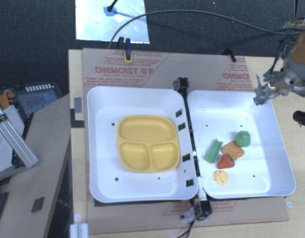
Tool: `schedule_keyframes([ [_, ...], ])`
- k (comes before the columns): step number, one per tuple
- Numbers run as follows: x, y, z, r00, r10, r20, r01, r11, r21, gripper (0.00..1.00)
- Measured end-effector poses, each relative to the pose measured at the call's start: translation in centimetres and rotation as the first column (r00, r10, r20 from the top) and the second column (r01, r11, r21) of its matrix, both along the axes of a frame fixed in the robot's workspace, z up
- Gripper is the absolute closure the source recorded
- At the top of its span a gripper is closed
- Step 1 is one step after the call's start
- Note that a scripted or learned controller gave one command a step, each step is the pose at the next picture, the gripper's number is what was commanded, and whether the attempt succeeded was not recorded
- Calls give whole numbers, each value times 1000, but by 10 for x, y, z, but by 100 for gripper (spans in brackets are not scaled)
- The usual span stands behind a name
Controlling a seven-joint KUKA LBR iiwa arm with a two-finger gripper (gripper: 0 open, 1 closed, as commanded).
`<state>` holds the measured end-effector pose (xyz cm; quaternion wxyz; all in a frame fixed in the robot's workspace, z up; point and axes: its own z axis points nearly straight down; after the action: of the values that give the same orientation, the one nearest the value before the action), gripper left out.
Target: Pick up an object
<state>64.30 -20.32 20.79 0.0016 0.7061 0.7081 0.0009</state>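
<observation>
1. Dark carpet surrounds the desk (157, 63) with two white bins.
2. Toy foods cluster in the right bin (271, 177): green block (213, 151), orange piece (232, 149), red piece (226, 161).
3. These look light, stiff and smooth; the green block's long sides suit gripping.
4. Above the bin's far right corner hangs the tool (261, 94), carrying nothing; its opening I cannot tell.

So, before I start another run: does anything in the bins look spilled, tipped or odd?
Nothing stands out. The yellow tray lies flat in the left bin. The small toy pieces sit bunched together in the right bin, none over the rim.
</observation>
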Motion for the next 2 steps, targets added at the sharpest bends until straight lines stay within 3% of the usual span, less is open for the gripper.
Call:
schedule_keyframes([
  [2, -26, 94, 6, 1000, 5, -3, -4, 1000, 2, 100],
])
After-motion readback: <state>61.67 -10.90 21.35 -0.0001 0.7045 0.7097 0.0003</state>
